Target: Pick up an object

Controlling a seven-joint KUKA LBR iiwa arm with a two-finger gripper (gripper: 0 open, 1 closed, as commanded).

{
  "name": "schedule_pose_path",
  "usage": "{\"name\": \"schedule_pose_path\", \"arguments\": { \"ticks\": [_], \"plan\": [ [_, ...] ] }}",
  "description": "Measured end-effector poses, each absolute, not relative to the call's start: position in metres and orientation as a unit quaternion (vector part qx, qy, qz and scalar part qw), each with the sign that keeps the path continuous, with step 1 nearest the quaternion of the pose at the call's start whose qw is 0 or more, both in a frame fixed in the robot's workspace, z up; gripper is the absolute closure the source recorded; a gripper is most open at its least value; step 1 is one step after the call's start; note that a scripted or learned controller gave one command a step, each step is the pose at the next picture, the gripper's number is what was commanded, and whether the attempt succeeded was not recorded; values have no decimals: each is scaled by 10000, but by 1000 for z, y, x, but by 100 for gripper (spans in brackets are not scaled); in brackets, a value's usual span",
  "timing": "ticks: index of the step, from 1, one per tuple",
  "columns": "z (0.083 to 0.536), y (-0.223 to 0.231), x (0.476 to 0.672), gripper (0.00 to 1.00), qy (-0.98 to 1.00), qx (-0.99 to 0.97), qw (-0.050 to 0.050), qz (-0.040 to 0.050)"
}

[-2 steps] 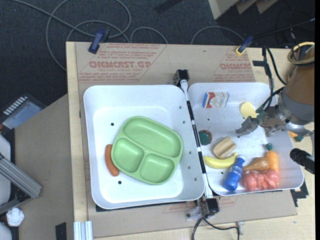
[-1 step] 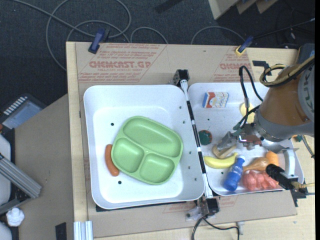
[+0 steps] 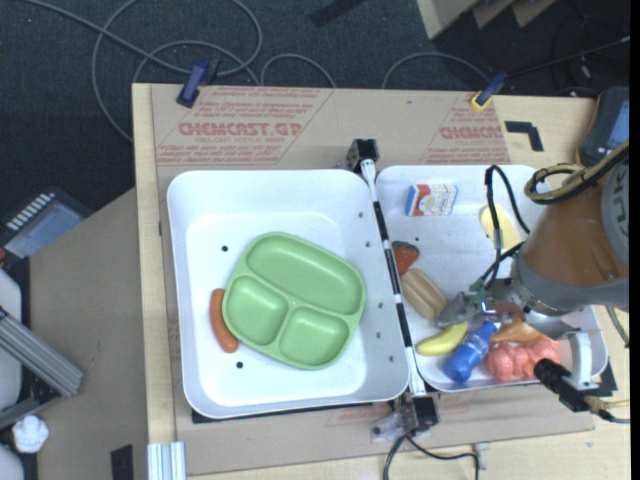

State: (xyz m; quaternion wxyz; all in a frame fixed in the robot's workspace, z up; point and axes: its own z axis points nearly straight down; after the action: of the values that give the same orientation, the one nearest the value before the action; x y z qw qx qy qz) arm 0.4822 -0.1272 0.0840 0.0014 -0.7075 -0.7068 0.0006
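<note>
I see the gripper [image 3: 478, 306] low in the right bin [image 3: 455, 180], just above the blue bottle [image 3: 468, 356] and yellow banana [image 3: 441, 342]; whether it grips anything I cannot tell. Beside them lies a pink toy [image 3: 515, 360]. Farther back sits a small carton [image 3: 431, 199]. The left bin [image 3: 200, 208] holds a green tray [image 3: 292, 299].

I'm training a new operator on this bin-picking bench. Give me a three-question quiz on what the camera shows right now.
1. True or false: the green divided plate lies in the left bin.
2. Which item lies closest to the tool? A) milk carton B) blue bottle C) orange carrot
3. Fill in: the banana lies in the ____ bin.

Key: 1 true; 2 B; 3 right.
</note>
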Motion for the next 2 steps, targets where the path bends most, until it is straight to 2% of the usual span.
{"name": "schedule_pose_path", "arguments": {
  "ticks": [1,2],
  "plan": [
    [94,-127,483,100,-7066,-7076,-1,-2],
    [94,-127,483,0,-7066,-7076,1,-1]
  ]
}}
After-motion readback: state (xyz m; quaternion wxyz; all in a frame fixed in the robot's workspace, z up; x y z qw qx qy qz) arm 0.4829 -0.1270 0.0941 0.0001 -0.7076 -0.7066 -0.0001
